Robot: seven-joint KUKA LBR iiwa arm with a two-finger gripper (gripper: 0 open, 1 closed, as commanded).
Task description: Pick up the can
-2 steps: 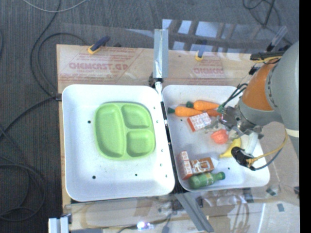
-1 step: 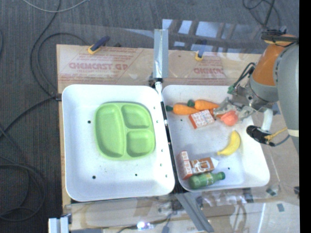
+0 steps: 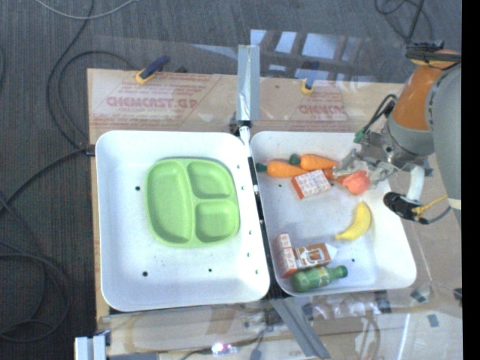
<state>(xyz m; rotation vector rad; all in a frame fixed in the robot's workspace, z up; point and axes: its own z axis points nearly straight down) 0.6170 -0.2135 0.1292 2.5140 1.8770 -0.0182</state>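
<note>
One gripper (image 3: 365,168), up and right of the yellow curved banana (image 3: 355,223), just beside a salmon-pink round object (image 3: 358,181); grip state cannot be told. Small red-brown cylindrical can (image 3: 283,254), identity uncertain, lies well down-left of the banana, touching an orange carton (image 3: 315,256). Risks: seizing the pink object instead; carton blocking the grasp.

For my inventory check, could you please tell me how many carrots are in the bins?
2. Both lie in the right bin, near its far edge: one carrot toward the divider, the other carrot just right of it. More could be hidden under the gripper.
</note>
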